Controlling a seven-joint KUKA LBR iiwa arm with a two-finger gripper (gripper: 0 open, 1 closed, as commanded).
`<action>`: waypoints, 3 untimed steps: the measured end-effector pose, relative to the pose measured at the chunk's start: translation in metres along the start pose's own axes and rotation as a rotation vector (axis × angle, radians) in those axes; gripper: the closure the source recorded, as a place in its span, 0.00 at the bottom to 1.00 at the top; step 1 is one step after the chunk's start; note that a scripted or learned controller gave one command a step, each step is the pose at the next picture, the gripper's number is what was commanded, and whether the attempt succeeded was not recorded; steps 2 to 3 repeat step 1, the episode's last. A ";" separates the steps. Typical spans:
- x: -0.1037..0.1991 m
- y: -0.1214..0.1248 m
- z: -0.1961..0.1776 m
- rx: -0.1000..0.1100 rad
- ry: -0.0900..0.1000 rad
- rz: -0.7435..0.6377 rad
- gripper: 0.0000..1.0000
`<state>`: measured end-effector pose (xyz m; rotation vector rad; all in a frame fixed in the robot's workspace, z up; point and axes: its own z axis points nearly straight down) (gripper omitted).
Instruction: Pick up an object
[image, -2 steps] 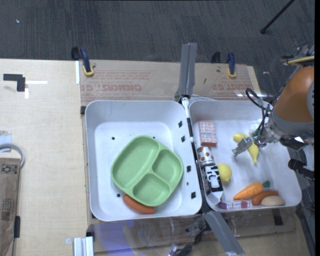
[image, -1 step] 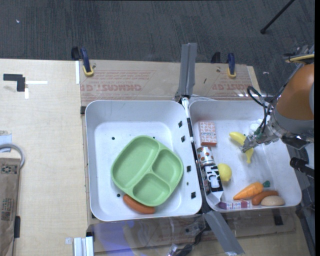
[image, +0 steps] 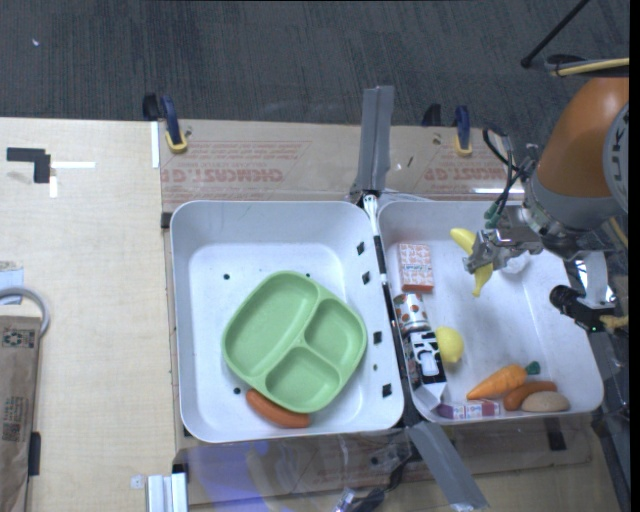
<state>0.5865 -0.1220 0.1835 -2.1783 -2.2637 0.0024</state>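
Much of me is being cut off by the right edge; my orange band (image: 590, 130) and grey wrist are showing, but the arm above them is running out of view. My gripper (image: 487, 255) is hanging over the upper part of the right bin (image: 570, 340), reaching in from the right and tilting down toward the left; my fingertips are small and dark against cables, so I am reading them with some doubt. A yellow banana (image: 470, 250) is sitting right at my fingertips; its upper end is curving out to the left and a thinner yellow tip is pointing down below them; my fingers are appearing to pinch it, with its middle hidden behind them; whether it is lifting clear of the bin floor, I cannot tell.

Just left of it a small orange-and-white box (image: 415, 266) is lying near the divider; below that a can (image: 410, 312) and a dark labelled bottle (image: 427, 358) are lining up along the wall, their print too blurred to read; a lemon (image: 450, 345) is touching the bottle. Near the bin's lower edge a carrot (image: 497, 381), a sausage (image: 529, 392) and a pale potato (image: 545, 402) are crowding together, partly overlapping.

In the left bin (image: 200, 300) a green divided plate (image: 293, 341) is tilting across the floor, covering part of an orange hot dog (image: 279, 411) beneath its lower rim.
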 end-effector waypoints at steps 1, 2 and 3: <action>0.008 0.024 -0.005 0.000 -0.001 -0.038 1.00; 0.008 0.024 -0.005 0.000 -0.001 -0.038 1.00; 0.008 0.024 -0.005 0.000 -0.001 -0.038 1.00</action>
